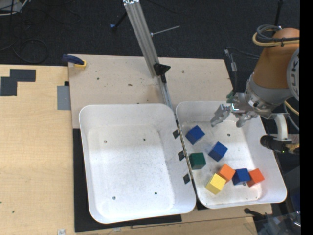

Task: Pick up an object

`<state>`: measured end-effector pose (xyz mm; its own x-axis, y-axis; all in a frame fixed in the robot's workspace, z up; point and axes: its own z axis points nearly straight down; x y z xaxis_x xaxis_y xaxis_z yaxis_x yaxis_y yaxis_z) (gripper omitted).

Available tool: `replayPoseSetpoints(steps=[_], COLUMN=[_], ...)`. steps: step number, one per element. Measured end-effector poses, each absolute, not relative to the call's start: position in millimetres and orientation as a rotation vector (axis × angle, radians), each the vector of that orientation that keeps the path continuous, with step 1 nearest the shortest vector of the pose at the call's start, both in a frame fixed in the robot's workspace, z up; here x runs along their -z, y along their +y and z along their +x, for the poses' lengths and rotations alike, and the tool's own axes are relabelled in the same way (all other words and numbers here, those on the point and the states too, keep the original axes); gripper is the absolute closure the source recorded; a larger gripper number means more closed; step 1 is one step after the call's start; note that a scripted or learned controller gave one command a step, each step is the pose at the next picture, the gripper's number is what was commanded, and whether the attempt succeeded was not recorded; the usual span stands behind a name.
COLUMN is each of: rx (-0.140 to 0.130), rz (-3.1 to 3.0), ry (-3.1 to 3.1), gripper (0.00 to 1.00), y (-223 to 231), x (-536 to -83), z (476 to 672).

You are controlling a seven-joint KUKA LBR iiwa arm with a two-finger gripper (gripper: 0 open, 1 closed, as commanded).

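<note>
Hand (230,115) over right bin (274,192) | fingers apparently spread, nothing between | arm tilted leftward

Robotics lab: plywood bench (117,82) with two white bins (98,131), aluminium extrusion mast (144,33) carrying a checker marker, cables on dark carpet (58,13).

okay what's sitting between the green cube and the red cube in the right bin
In the camera view, between the green cube and the red cube sit an orange cube and a dark blue cube.
</note>
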<state>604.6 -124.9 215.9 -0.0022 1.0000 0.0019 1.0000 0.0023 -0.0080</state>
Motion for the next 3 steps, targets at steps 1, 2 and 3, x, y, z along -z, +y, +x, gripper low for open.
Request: replayPoseSetpoints(steps=[1,2,3], rx=[-0.002,-0.007,-0.004], rz=[-2.218,-2.216,-2.221], ry=[-2.220,-2.218,-2.218], gripper=[0.00,0.00,0.00], y=[-125,-129,-130], x=[-219,-170,-128], z=[605.5,612.6,613.5])
